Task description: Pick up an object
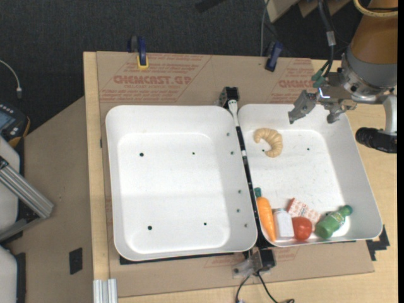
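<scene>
- Grey metal fingers of the gripper (317, 110) are hanging spread apart over the far edge of the right bin (353, 169), with nothing between them.
- Above the gripper, the arm (377, 40) is reaching in from the right, its orange band showing near the top corner.
- Nearest the gripper, a tan croissant (270, 141) is lying alone in the far part of the right bin, apart from the other items.
- Along the near wall of that bin, a carrot (266, 218), a small white carton (283, 223), a red-and-white patterned packet (302, 208), a red tomato (302, 228) and a green bottle (332, 223) are crowding together; any print on them is too small to read.
- The left bin (126, 169) is sitting just beside the right one, their rims touching.
- Both bins are resting on a brown cardboard sheet (101, 106) printed in red with "CHEMCAST", partly cut off by the bins.
- Two blue clamps (140, 47) are gripping the sheet's far edge.
</scene>
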